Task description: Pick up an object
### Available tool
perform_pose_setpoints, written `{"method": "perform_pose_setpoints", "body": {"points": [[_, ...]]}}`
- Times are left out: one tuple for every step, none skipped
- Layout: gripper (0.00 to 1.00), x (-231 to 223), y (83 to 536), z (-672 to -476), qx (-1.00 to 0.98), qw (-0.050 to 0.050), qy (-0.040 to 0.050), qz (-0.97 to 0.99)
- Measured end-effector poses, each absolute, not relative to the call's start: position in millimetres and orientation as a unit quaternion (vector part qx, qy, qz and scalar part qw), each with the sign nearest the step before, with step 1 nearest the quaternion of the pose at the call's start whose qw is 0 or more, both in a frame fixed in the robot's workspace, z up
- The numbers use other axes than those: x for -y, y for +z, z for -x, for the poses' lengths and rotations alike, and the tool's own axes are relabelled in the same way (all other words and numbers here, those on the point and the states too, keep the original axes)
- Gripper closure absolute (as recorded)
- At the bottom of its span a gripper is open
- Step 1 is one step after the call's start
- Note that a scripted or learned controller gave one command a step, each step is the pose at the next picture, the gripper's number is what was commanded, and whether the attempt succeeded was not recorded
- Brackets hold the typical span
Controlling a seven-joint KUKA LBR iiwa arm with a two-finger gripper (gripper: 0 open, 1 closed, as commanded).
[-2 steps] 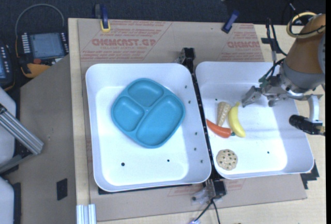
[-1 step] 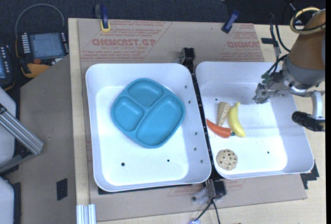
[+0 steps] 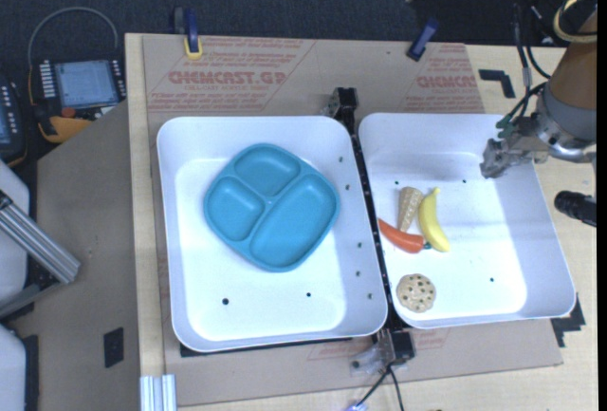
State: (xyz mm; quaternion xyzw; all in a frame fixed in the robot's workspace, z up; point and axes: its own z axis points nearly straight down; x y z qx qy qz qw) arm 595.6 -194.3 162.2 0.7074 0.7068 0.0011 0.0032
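In the right bin [image 3: 531, 300], curved glossy banana [image 3: 433, 221]; round speckled cookie [image 3: 415, 291]; gripper [image 3: 497, 159] state unclear.

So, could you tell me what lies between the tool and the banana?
Bare white bin floor lies between the tool and the banana in the camera view.

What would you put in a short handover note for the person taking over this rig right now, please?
Hand: over the upper right of the right bin, with nothing seen between its fingers.
Right bin: banana, carrot, ice cream cone and cookie, all lying on the floor left of centre.
Left bin: blue divided plate.
Done: nothing picked up yet.
Left: bring the hand down and left to one item, probably the banana, grasp and lift.
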Motion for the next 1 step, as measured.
{"method": "perform_pose_setpoints", "body": {"points": [[1.0,198.8,226.3,-600.1,-0.707,0.005,0.0018,-0.707]]}}
